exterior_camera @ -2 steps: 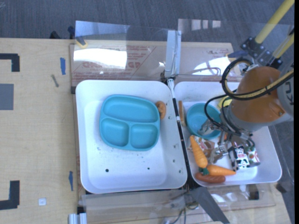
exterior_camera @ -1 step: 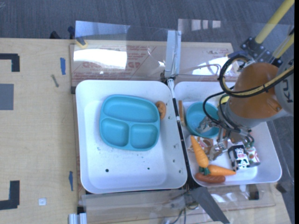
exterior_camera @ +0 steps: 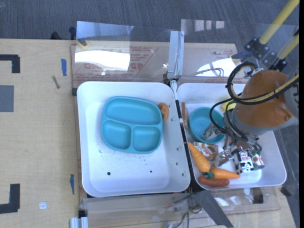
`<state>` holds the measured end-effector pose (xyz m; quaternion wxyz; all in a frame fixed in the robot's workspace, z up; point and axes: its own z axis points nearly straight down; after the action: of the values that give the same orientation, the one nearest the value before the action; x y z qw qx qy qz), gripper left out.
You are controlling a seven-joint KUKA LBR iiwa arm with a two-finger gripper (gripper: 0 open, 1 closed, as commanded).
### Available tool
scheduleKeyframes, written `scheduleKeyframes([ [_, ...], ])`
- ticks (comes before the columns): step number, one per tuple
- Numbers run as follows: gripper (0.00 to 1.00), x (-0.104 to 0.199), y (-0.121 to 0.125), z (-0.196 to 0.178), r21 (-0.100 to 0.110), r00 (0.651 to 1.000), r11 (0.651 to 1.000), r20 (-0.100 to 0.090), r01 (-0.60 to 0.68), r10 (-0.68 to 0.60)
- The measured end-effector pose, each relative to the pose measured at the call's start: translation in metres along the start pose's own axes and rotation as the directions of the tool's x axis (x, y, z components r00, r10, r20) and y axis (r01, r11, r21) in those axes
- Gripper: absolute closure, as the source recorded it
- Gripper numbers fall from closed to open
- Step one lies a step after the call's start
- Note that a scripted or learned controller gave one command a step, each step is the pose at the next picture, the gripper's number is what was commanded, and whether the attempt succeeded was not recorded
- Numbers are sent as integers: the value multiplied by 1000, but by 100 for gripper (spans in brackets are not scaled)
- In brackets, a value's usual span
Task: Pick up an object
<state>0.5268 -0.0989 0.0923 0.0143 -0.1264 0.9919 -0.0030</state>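
Note:
My gripper [exterior_camera: 231, 150] hangs low over the right bin [exterior_camera: 273, 172], under the orange wrist band. It is just right of a blue bowl [exterior_camera: 202, 122] and above a cluster of toy food. An orange carrot [exterior_camera: 199, 158] lies at the bin's left side. A second carrot [exterior_camera: 225, 173] rests beside a red piece [exterior_camera: 213, 181] near the front wall. A small printed packet [exterior_camera: 208, 148] lies between the bowl and the carrots. A white and dark item [exterior_camera: 247, 161] sits right below the gripper. Nothing shows as held.
The left bin [exterior_camera: 90, 175] holds a blue divided plate [exterior_camera: 132, 124], with a small orange object [exterior_camera: 164, 110] against its right edge. A black divider strip [exterior_camera: 183, 127] runs between the bins. Cables [exterior_camera: 237, 89] loop off the arm above the right bin.

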Motion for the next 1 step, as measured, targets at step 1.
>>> scheduleKeyframes([
  [1,0,-63,-16,3,-3,995,995,-18,-95,95],
])
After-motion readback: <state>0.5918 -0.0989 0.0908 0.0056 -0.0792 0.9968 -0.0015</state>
